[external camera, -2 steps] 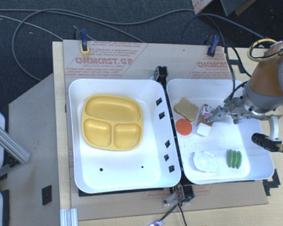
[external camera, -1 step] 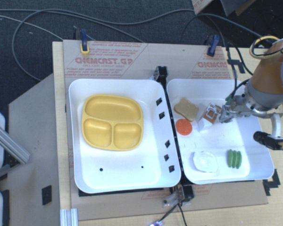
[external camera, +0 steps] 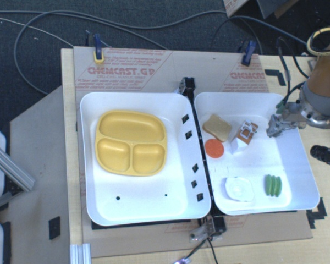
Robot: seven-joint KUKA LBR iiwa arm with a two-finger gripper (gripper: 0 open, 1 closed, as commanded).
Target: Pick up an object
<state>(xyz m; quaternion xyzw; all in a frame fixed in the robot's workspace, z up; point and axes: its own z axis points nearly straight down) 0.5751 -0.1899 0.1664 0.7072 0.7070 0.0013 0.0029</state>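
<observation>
Probably the gripper (external camera: 276,126) is hovering near the small box (external camera: 247,131), light and stiff; finger state is unclear.

Both white bins (external camera: 93,147) look like smooth, glossy plastic, as does the yellow divided plate (external camera: 131,142), while the bench board (external camera: 148,70) at twelve o'clock looks matt, paper-faced.

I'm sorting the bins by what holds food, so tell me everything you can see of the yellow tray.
The yellow tray is a rounded, glossy dish that looks like plastic, split into three hollows: one long one across the far side and two smaller ones side by side nearer the camera. It lies flat and upright in the left bin, toward its far left part, with nothing visible in its hollows.
</observation>
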